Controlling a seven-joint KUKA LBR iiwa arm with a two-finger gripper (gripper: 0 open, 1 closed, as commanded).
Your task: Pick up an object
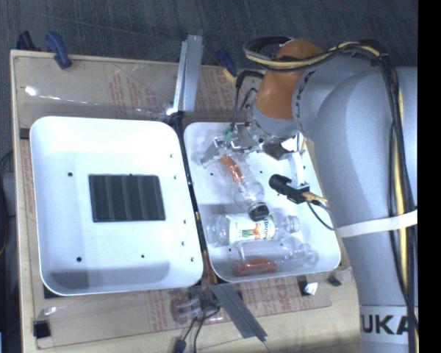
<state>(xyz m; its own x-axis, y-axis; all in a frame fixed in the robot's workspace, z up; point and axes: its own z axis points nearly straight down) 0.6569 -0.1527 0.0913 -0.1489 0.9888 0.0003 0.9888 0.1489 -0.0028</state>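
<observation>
Several clear bottles [253,230] lie in the right bin [320,259]; fingers [235,140] at its far edge, state unclear.

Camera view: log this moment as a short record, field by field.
left bin: holds a dark ribbed panel
right bin: several clear plastic bottles in a loose pile
labelled bottle: lying on its side, middle of the right bin
orange-tinted bottle: lying slantwise near the bin's far end
gripper: low over the far end of the right bin, close to the orange-tinted bottle
grasp: nothing seen between the fingers
arm: reaches in from the right, covering the bin's right rim
</observation>
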